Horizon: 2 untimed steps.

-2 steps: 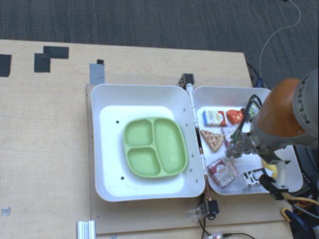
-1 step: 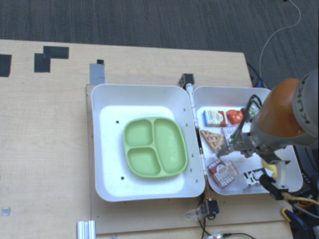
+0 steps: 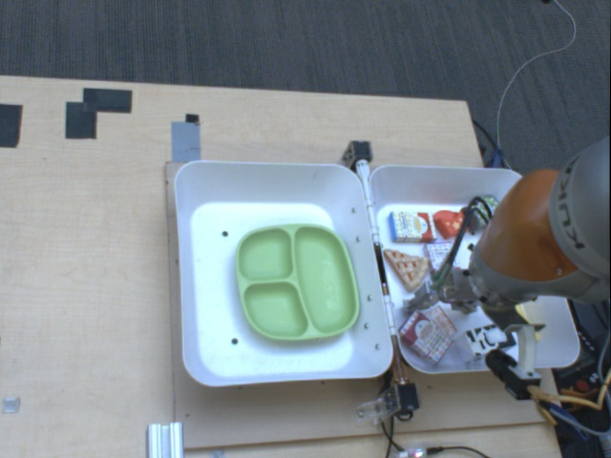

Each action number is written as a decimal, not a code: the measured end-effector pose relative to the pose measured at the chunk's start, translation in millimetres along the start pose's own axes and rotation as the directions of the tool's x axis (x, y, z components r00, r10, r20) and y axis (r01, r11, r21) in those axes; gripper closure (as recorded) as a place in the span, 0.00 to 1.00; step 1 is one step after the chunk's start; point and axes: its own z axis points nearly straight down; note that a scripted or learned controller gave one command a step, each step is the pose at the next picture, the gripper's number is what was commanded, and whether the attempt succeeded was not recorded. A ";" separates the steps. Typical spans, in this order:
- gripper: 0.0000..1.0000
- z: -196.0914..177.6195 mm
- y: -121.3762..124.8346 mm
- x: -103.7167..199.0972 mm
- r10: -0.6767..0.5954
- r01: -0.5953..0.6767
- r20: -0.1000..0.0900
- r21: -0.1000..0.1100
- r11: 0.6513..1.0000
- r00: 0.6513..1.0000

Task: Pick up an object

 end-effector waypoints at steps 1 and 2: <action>1.00 -11.5 2.6 0.7 -0.002 0.002 0.000 -0.007 1.000 1.000; 0.00 -11.3 2.5 0.7 -0.002 0.002 0.000 -0.006 1.000 1.000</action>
